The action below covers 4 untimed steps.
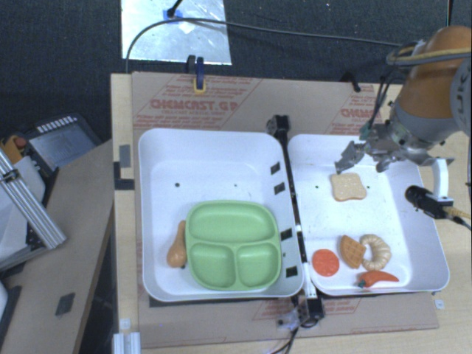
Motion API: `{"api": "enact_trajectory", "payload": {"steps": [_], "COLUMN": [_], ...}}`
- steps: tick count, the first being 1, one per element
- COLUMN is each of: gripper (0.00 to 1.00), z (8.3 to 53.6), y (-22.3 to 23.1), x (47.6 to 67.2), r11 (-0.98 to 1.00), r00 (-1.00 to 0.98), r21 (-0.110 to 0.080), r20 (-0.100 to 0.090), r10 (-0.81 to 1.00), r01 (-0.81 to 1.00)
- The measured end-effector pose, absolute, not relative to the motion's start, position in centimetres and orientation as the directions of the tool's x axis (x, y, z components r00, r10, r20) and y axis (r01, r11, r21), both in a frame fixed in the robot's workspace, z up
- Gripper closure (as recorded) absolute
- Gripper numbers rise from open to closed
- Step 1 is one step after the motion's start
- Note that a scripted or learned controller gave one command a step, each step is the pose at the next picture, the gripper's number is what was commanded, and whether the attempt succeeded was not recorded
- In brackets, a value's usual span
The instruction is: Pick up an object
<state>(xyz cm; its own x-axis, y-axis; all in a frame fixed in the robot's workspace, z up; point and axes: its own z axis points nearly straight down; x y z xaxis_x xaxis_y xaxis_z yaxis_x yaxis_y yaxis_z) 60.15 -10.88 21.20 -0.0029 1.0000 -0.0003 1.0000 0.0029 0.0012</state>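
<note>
White plastic bins sit side by side on a cardboard-covered table (221, 98), seen from above at a slant. Taking the right bin (420, 231) as the landmark: a pale slice of toy bread (348, 187) lies in its upper middle, apart from everything else. Along its near edge cluster four small toys: a red tomato slice (325, 262), a waffle-like orange piece (352, 251), a curled croissant (376, 250) touching it, and a red chili pepper (379, 277) just below them.

To the left of the right bin, the left bin (169, 161) holds a green divided plate (233, 243) and a tan drumstick-shaped toy (177, 245) just beside the plate's left rim.

Above the right bin's upper right part hangs the grey arm with its orange band (442, 46). Its pincer (352, 155) points left and down, just above the toy bread. The fingers look slightly parted with nothing between them, though they are small and dark, so the gap is hard to judge.

The toy bread seems the likely target. Risks from here: the slice is flat and thin, so the fingers may close above it or slide off its edges. A descent slightly off centre could nudge it aside instead of gripping it.
</note>
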Motion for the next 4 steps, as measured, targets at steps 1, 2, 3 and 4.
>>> {"api": "enact_trajectory", "payload": {"steps": [1,2,3,4], "gripper": [0.0,0.0,0.0,1.0], "z": [15.0,10.6,8.6,10.0], "y": [-10.9,-10.4,-10.4,-10.6], "x": [60.2,60.7,60.9,61.1], "r11": [0.001,0.004,0.002,0.001], "r00": [-0.001,-0.004,-0.002,-0.001], "r21": [-0.002,-0.002,0.003,0.014], "r20": [0.0,0.001,-0.001,-0.005], "r10": [1.0,1.0,1.0,1.0], "r01": [1.0,1.0,1.0,1.0]}}
